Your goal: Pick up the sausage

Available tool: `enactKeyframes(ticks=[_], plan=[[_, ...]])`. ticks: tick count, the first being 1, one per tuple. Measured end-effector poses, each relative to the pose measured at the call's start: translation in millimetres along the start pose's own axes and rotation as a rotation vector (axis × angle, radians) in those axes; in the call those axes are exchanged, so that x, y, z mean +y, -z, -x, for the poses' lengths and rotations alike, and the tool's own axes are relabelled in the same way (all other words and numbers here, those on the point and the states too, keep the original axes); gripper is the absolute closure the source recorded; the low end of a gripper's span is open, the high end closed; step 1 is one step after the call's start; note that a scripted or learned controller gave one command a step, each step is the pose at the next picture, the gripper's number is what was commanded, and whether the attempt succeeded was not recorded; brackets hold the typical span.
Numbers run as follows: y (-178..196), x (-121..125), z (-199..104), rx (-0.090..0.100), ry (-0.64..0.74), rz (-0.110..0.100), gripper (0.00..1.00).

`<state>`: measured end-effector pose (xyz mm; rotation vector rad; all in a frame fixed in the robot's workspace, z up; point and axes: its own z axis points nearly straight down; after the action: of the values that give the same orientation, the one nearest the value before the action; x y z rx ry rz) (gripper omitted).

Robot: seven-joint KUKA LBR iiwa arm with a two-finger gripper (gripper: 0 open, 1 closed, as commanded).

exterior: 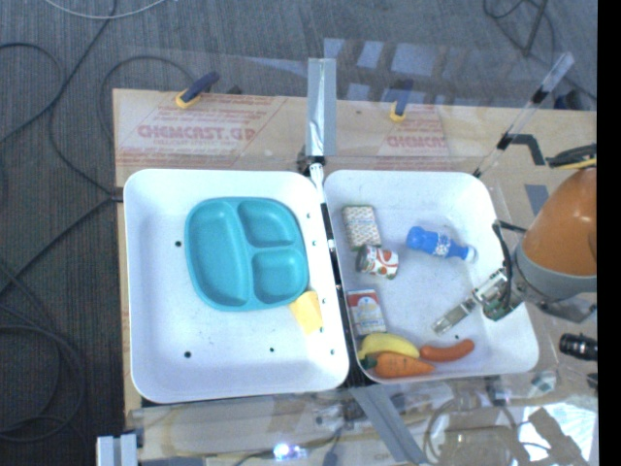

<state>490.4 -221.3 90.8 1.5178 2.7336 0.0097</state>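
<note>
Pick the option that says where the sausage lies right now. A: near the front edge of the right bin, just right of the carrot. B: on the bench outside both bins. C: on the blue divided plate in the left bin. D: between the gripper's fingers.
A: the sausage lies on the floor of the right bin near its front edge, beside the carrot, with the gripper above it.

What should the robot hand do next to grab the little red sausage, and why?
Probably move a little toward the bin's near edge and lower. The gripper hangs just above the sausage, which lies flat in the right bin beside the carrot and banana. Nothing is between its fingers, so it should come down over the sausage's free right end, away from the carrot.
</note>
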Motion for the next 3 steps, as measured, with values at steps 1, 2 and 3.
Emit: enactKeyframes(ticks=[1, 2, 3], plan=[[0, 26, -43, -0.009, -0.278, 0.000, 0.00], [0, 5, -7, 0.005, -0.314, 0.000, 0.00], [0, 8, -10, -0.002, -0.437, 0.004, 0.00]])
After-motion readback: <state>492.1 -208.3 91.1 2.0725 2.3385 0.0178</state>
